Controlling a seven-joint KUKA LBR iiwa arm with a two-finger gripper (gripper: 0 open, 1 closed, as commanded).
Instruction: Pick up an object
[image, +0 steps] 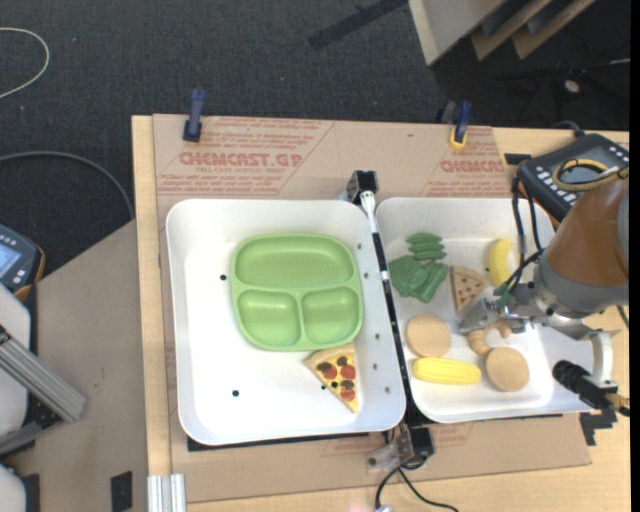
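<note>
My gripper (487, 318) hangs low in the right bin (478, 409), reaching in from the right. It is among several toy foods. A tan wedge (465, 288) lies just above-left of it, and a small tan piece (480, 343) sits right below it. A round tan disc (429, 336) is to its left, a yellow oblong piece (447, 372) lower left, and a round bun (507, 368) below. A green leafy piece (418, 270) and a yellow piece (499, 260) lie toward the bin's far side. Nothing is visibly held.
The left bin (200, 330) holds a green divided tray (297, 290) and a toy pizza slice (338, 375) near its front right corner. A black bar (375, 250) runs between the bins. The arm's orange wrist (595, 240) covers the right bin's right wall.
</note>
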